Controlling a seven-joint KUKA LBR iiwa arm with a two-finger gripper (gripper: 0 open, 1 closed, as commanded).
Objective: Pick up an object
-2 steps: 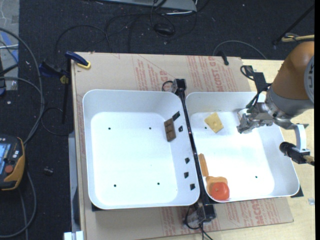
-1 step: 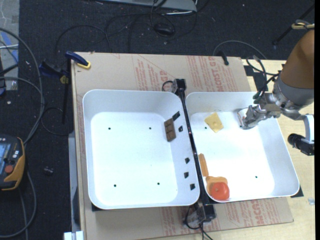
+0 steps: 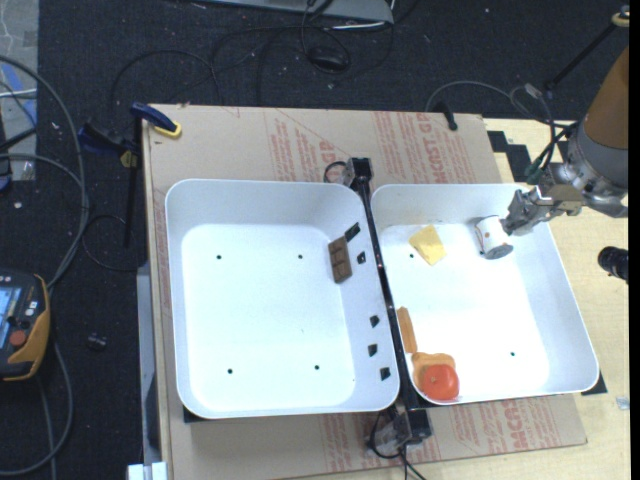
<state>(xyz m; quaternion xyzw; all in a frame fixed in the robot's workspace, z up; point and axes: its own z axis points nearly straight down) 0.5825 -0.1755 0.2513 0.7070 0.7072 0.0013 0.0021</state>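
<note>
My gripper (image 3: 512, 222) reaches in from the right over the far right part of the right bin (image 3: 560, 298). It is shut on a small white cylinder (image 3: 490, 236), which sits at the fingertips just above a grey shadow on the bin floor. A yellow block (image 3: 428, 244) lies to its left on the bin floor. In the near left corner of the same bin lies a red ball (image 3: 438, 379) with an orange handle (image 3: 405, 330). A brown bar (image 3: 341, 260) rests against the right wall of the left bin (image 3: 200, 268).
The divider between the bins (image 3: 378, 288) carries small black clips. The grey arm with its orange band (image 3: 605, 128) comes in over the bench's right edge. Cables and a yellow-blue clamp (image 3: 155, 120) lie beyond the bins at the back.
</note>
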